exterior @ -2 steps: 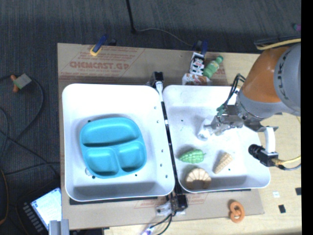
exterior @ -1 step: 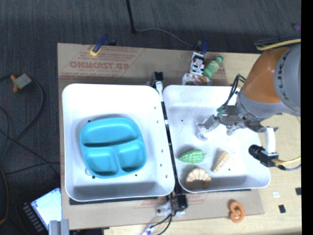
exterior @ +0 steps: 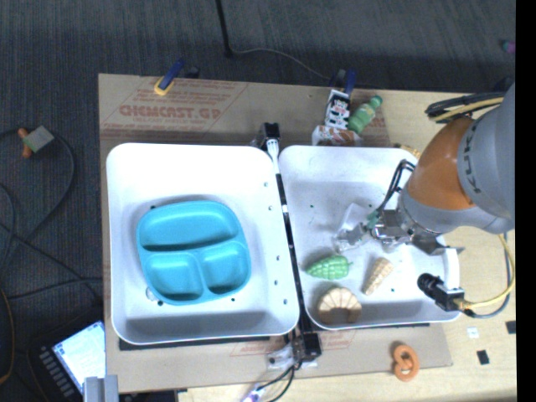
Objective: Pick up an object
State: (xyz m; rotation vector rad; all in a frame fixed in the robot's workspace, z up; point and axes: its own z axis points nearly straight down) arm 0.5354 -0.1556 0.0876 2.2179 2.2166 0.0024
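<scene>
1. The claw (exterior: 356, 233) sits low inside the right bin (exterior: 331, 170), near its middle; whether its fingers stand apart or together cannot be told, and no object is seen between them.
2. Just below the claw lies a green ridged toy (exterior: 327, 268), close to the bin's left wall.
3. To the right of that toy, a pale cone-shaped object (exterior: 378, 275) lies tilted, below the wrist.
4. Against the bin's near wall rests a tan shell-like object (exterior: 338, 303), just under the green toy.
5. The arm (exterior: 469, 174), grey with an orange band, reaches in from the right over the bin's right side.
6. The left bin (exterior: 126, 224) holds a blue divided tray (exterior: 193, 249).
7. On the tabletop (exterior: 209, 111), a small bottle with a green cap (exterior: 352, 117) lies beyond the right bin, and an orange ring (exterior: 405, 360) lies in front of it.
</scene>
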